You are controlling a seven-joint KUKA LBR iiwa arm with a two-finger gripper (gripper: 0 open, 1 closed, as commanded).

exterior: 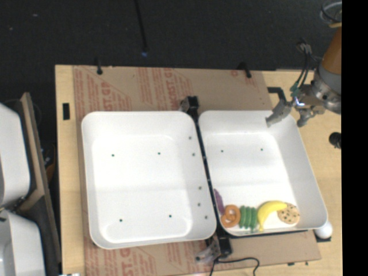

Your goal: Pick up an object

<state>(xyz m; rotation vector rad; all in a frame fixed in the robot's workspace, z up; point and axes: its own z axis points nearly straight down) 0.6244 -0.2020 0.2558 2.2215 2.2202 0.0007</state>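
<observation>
At the upper right of the frame the gripper [290, 112] hangs over the right bin's [299, 154] far corner, fingers spread with nothing between them. Along that bin's lower edge lie a pretzel [230, 215], green piece [248, 217], banana [270, 209] and what may be a cookie [288, 214], well apart from the gripper.

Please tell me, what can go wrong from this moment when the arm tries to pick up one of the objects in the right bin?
1. The pretzel, green piece, banana and cookie lie packed in one row, so the hand may close on two at once or push neighbours aside.
2. The row sits against the right bin's near wall, so a finger could strike that wall.
3. The hand is at the far rim, so the travel is long and aiming errors could grow.
</observation>
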